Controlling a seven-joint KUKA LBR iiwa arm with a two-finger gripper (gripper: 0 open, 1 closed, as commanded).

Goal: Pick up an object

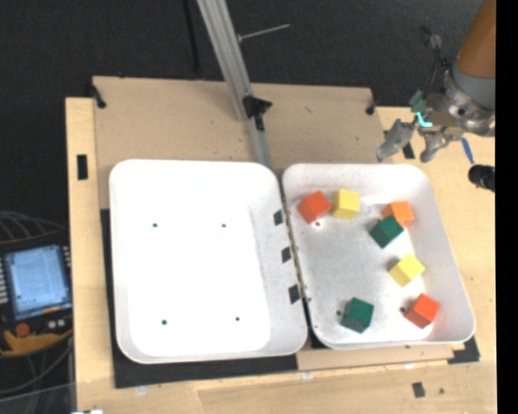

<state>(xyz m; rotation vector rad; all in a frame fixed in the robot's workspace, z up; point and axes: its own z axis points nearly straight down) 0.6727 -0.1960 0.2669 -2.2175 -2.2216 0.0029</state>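
The right bin (440, 231) holds several small blocks: a red-orange one (314, 206) and a yellow one (346, 203) at its far left, an orange one (401, 213) beside a dark green one (385, 230), a yellow one (407, 269), a green one (357, 314) and a red-orange one (422, 310) near the front. My gripper (412, 143) hangs above the bin's far right corner, apart from all the blocks, with its two fingers spread and nothing between them.
The left bin (194, 257) lies beside the right one. A slanted metal pole (233, 67) rises behind the bins. A handheld pendant with a lit screen (30, 287) sits off the bench at the left.
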